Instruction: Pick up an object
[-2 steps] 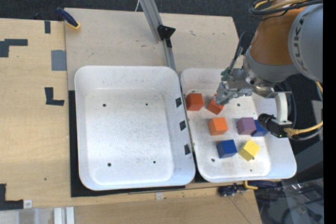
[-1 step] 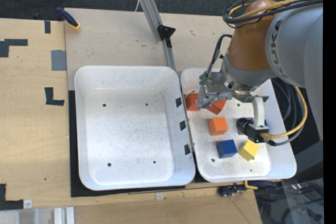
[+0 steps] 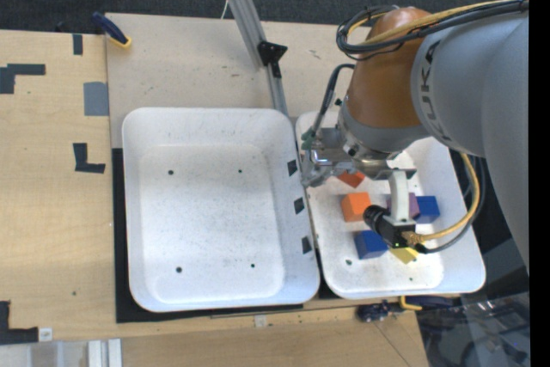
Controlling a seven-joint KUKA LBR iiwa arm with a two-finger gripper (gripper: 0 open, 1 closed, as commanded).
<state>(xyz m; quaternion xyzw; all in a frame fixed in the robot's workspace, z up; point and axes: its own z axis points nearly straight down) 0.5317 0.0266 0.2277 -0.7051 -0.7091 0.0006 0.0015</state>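
The right bin (image 3: 455,271) holds several small blocks. An orange block (image 3: 354,206) lies near its middle, with a blue block (image 3: 370,244) and a small yellow piece (image 3: 404,254) in front of it. A second blue block (image 3: 427,207) and a purple piece (image 3: 413,204) lie to the right. A red-orange piece (image 3: 351,180) peeks out from under the wrist. The arm's wrist hangs over the bin's back left part, and its gripper (image 3: 321,162) points down near the bin's left wall, just left of the red-orange piece. The wrist hides most of the gripper.
The left bin (image 3: 137,185) stands beside the right one, their rims touching. A slanted metal pole (image 3: 245,9) runs down to the bins' back edge. A cable with a black connector (image 3: 382,223) loops from the wrist over the blocks.
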